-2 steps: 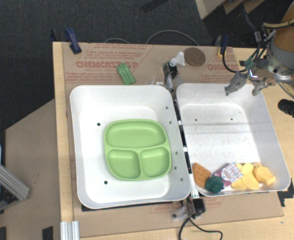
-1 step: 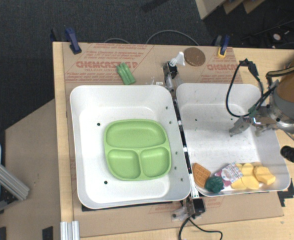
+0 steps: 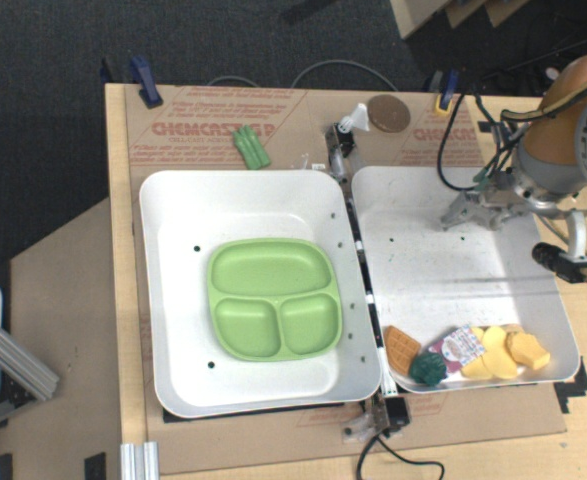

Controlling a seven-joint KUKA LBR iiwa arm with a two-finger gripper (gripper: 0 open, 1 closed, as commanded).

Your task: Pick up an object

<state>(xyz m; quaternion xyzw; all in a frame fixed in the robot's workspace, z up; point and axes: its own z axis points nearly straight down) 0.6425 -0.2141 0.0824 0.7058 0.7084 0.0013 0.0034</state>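
Progress was nil: nothing lifted. Gripper [image 3: 481,211] hung over the far end of the right bin [image 3: 443,278], well apart from the toys [image 3: 470,353] heaped in its near corner; its state could not be told. Green tray [image 3: 273,298] lay in the left bin [image 3: 173,288]. Approach, grasp and lift all remained.

A pale green divided plate [image 3: 273,299] sits in the white left bin [image 3: 173,268]. In the speckled white right bin [image 3: 443,268] lie yellow pieces [image 3: 508,353], a dark green lump [image 3: 430,369], a tan waffle-patterned piece [image 3: 403,346] and a pink-and-white packet [image 3: 462,345]. The worktop [image 3: 213,128] is brown cardboard with red lettering, bearing a green item [image 3: 252,149] and blue clamps [image 3: 146,81]. The arm [image 3: 563,118] shows grey and orange.
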